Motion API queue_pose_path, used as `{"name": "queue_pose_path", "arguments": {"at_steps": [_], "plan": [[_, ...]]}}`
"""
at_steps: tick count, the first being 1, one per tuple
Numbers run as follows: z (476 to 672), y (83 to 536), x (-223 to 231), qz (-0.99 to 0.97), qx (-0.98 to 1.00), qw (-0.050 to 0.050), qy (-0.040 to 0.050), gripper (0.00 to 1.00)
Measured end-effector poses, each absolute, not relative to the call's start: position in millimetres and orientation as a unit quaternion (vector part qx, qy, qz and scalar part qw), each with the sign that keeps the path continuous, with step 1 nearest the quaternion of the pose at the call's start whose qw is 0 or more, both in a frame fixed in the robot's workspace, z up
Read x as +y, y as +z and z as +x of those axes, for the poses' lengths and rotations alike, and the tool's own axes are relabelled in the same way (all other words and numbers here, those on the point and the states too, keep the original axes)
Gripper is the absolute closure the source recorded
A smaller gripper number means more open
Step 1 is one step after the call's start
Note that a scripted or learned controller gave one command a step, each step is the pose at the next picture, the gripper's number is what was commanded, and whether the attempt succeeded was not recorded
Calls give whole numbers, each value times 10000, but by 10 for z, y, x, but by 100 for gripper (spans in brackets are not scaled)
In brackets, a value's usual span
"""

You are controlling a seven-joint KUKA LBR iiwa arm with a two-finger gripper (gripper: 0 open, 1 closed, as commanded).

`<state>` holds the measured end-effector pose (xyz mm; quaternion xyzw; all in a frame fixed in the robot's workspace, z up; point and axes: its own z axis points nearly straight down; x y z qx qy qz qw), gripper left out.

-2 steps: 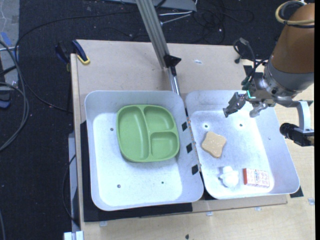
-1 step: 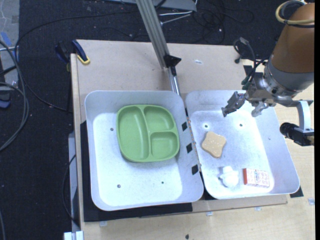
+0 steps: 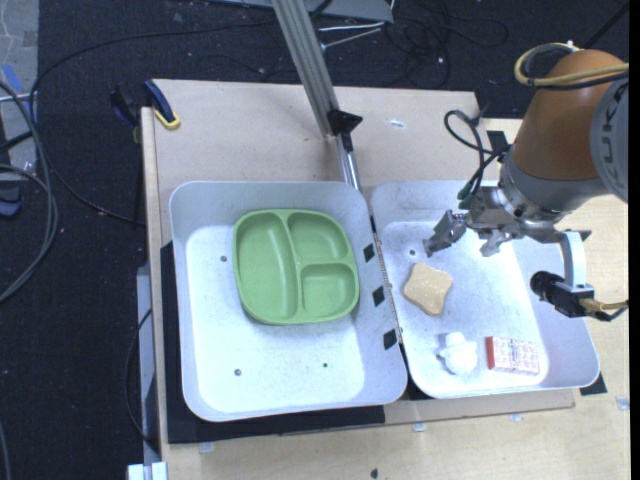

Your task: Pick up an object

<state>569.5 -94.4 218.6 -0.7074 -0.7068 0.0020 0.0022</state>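
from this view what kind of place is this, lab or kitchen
Most likely a robotics lab set up for grasping trials. A robot arm reaches over two white bins on a plain bench, loose cables trail across the dark floor, and the green divided plate looks like a test prop.

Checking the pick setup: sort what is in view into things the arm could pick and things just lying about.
For the pick: gripper, open above the right bin; tan sponge-like block; small white object; red-and-white packet.

Lying about: green divided plate in the left bin; cables on the floor.
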Motion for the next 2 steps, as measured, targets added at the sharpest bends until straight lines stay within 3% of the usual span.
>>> {"name": "queue_pose_path", "arguments": {"at_steps": [2], "plan": [[5617,1205,-1100,-7079,-7063,18,16,0]]}}
